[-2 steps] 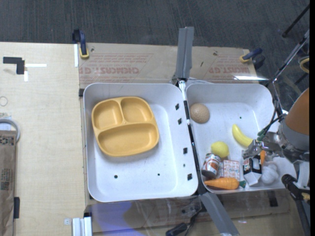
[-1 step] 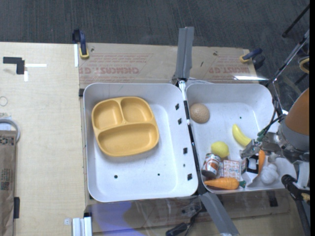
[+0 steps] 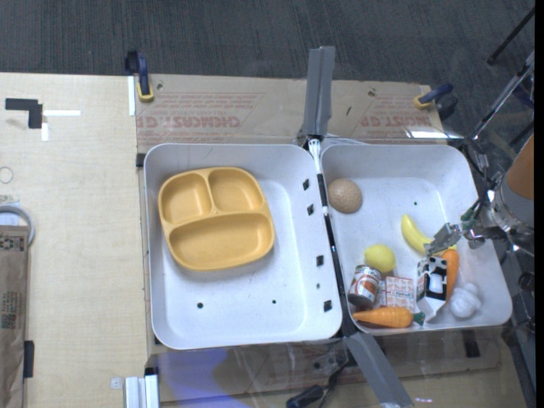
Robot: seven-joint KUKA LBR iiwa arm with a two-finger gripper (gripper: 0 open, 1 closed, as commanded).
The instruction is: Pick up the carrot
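my hand (image 3: 444, 238) hovers beside the banana (image 3: 414, 233), grip state i cannot tell; next, reach down to the carrot (image 3: 384, 317).

The carrot (image 3: 384, 317) lies hemmed against the right bin's near wall (image 3: 425, 330), with can (image 3: 365, 285) and carton (image 3: 399, 291) just behind; above is open.

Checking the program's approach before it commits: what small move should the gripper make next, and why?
Probably shift toward the view's lower left and descend. The two-finger gripper hovers near the right white bin's right wall, beside the yellow banana, while the orange carrot lies flat along the bin's near edge, below the small labelled can. Nothing shows between its fingers.
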